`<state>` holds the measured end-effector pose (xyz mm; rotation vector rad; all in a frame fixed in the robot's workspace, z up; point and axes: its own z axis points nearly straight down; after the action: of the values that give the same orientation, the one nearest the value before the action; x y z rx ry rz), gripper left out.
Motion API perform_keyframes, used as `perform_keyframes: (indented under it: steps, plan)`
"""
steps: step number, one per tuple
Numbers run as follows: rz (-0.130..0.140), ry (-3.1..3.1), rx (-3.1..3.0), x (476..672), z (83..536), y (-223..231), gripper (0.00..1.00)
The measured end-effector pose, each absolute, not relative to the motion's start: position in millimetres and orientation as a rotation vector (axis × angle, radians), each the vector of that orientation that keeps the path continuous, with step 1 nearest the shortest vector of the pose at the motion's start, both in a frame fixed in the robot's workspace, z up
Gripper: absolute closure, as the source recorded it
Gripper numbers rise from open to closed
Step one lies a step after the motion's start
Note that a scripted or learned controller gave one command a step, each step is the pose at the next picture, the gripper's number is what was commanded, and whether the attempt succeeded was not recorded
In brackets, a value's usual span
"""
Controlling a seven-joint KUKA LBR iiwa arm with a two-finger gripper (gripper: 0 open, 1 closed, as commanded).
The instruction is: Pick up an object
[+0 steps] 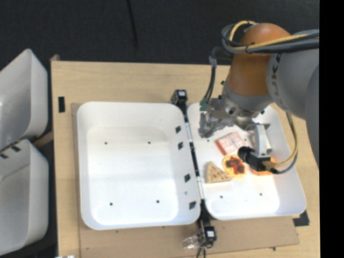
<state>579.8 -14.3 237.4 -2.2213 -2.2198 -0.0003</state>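
Arm is hanging over the right white plastic bin [285, 198] on the table [123, 79]. Claw [208, 123] is sitting near the bin's upper left; can't tell its state. Candidates lying just below it: flat red-and-white card packet [230, 142], tan wedge-shaped toy slice [216, 173], round red-and-black toy [234, 165]. All looking light and stiff. Wedge is looking easiest, pinching across its straight sides.

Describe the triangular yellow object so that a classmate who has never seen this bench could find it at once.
Start at the right-hand bin, the one under the grey and orange arm. Near its left wall, just below centre, lies the yellow wedge. It is plain and triangular, unlike the round red-spotted yellow piece touching its right side and the red-patterned square card above.
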Motion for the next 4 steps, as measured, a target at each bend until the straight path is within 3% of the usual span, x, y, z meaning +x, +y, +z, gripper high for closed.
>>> perform_keyframes:
  steps: [1, 2, 3, 4]
  plan:
    - [-0.009, -2.232, -2.213, 548.0, 296, 38, 1.00]
    - [0.008, -2.215, -2.225, 526.4, 229, -12, 1.00]
    - [-0.012, -2.229, -2.225, 509.2, 327, -19, 1.00]
    - [-0.004, -2.231, -2.214, 524.3, 339, 42, 1.00]
